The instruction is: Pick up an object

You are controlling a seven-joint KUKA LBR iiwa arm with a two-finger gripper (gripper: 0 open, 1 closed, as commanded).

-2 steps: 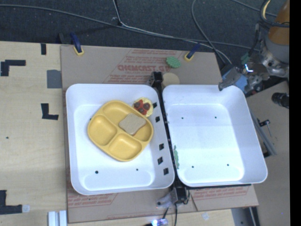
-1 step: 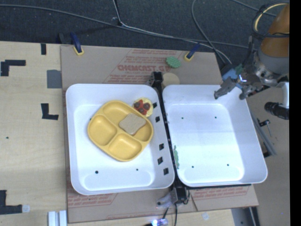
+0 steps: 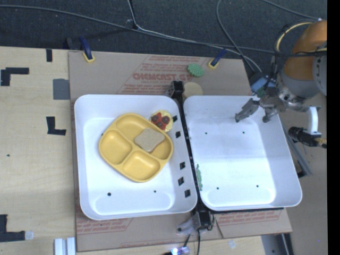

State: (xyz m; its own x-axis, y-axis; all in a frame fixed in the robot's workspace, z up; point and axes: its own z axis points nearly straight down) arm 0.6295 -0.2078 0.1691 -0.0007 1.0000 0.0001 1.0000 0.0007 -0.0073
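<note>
A yellow divided plate [image 3: 123,154] lies in the left bin [image 3: 95,198], with a tan slice of bread [image 3: 149,139] resting on its upper right section. A small red and yellow toy [image 3: 161,120] sits just beyond the plate's top right rim. My gripper [image 3: 254,113] hangs over the upper right part of the right bin [image 3: 276,193], its two dark fingers spread apart with nothing between them. It is far to the right of the plate and the toy.
A small green object [image 3: 195,69] lies on the cardboard behind the bins. A green scrap [image 3: 198,172] sits at the right bin's left wall. Black clips [image 3: 180,166] line the seam between the bins. Cables run across the dark floor at the top.
</note>
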